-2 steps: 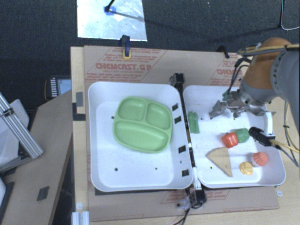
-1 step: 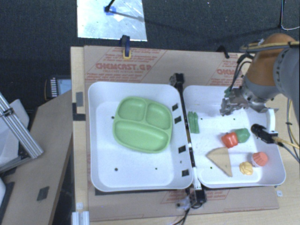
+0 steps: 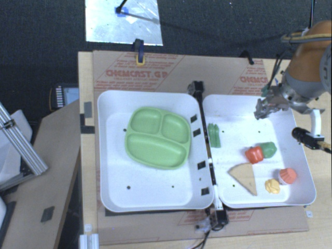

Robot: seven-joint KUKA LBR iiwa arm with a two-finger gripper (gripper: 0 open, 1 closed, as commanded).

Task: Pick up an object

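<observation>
The gripper [image 3: 261, 111] was seen at upper right; finger state could not be told. The red-and-green toy vegetable [image 3: 260, 152], judged light and rigid, would best be grasped across its middle.

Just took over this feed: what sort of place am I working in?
Probably a robotics lab test bench, not a kitchen: two white bins on a cardboard sheet, toy food such as a plastic tomato, and a green divided plate.

In the right bin [image 3: 301, 188] lie a green bean pod [image 3: 213, 135], a red and green pepper [image 3: 260, 152], a tan wedge [image 3: 245, 177], a yellow lump [image 3: 272, 186], and an orange and white piece [image 3: 287, 176].
</observation>
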